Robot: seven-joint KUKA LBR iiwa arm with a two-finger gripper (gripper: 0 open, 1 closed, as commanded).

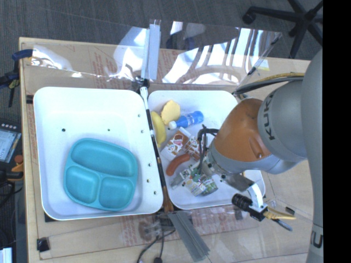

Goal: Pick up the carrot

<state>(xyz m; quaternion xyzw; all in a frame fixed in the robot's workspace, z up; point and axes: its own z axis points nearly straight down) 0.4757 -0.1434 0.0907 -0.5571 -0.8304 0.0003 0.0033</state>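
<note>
The carrot, a reddish-orange stick, lies slanted in the right bin near its left wall, just below a small printed packet. My gripper hangs low in the front part of that bin, under the orange wrist band. It sits just right of and below the carrot's lower end, over a small cluttered white and green item. The arm's bulk hides the right half of the bin.
A yellow banana, a yellow rounded fruit and a blue bottle lie at the back of the right bin. The left bin holds a blue divided plate. A clear sheet covers the bench behind.
</note>
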